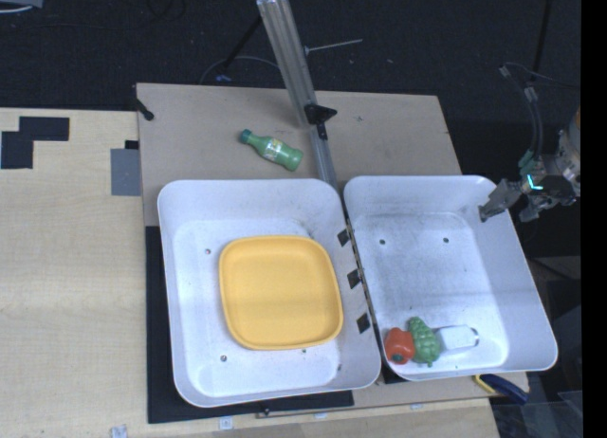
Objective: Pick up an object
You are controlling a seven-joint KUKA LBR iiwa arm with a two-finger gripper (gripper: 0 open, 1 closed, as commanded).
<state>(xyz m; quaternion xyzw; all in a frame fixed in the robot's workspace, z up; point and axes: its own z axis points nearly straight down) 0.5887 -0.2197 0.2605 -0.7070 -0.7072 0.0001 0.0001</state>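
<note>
— Gripper [512,201] position?
— At the far right rim of the right bin [446,265], arm reaching in from the right edge, dark fingers pointing left and slightly down. Open or closed, I cannot tell.
— Objects?
— Red and green toy [413,343] beside a white piece [457,337] in that bin's near corner; yellow plate [280,291] in the left bin [190,237]; green bottle [271,149] lying on the bench beyond.

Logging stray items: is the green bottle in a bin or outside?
Outside: the green bottle lies tipped on its side on the bench, behind the left bin.
</note>
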